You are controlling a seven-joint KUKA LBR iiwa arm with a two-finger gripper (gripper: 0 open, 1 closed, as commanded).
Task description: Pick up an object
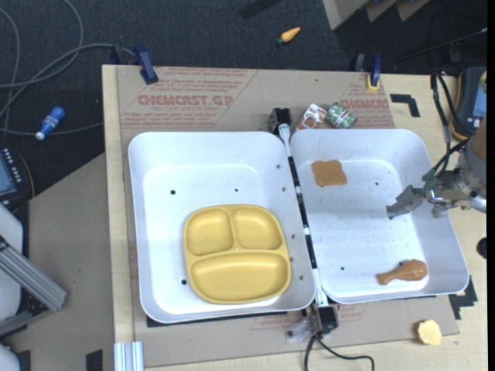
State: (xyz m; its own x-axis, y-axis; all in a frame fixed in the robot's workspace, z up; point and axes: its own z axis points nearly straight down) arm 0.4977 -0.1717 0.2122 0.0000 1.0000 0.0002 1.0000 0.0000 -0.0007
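Gripper (pixel 404 204) sits low over the right bin (pixel 363 273), reaching in from the right edge. One grey finger (pixel 402 205) points left-down over the bin floor; whether the gripper is spread or clenched cannot be told from this angle. Nothing visible between its fingers.

Right bin contents: a brown toast slice (pixel 329 173) lying flat near the back left, well apart from the gripper; a brown chicken drumstick (pixel 404 272) lying on its side near the front right edge, below the gripper and not touching it.

Left bin (pixel 155 207): a yellow divided plate (pixel 236 253) with three compartments, toward the front.

On the table (pixel 201 95) behind the bins, just beyond the right bin's back-left corner, a small crumpled packet (pixel 329 116), green and white-red. A yellow piece (pixel 428 331) lies on the table by the front right corner, outside the bin.

Floor: a small orange item (pixel 290 34) and a blue-and-white bottle (pixel 51 121).
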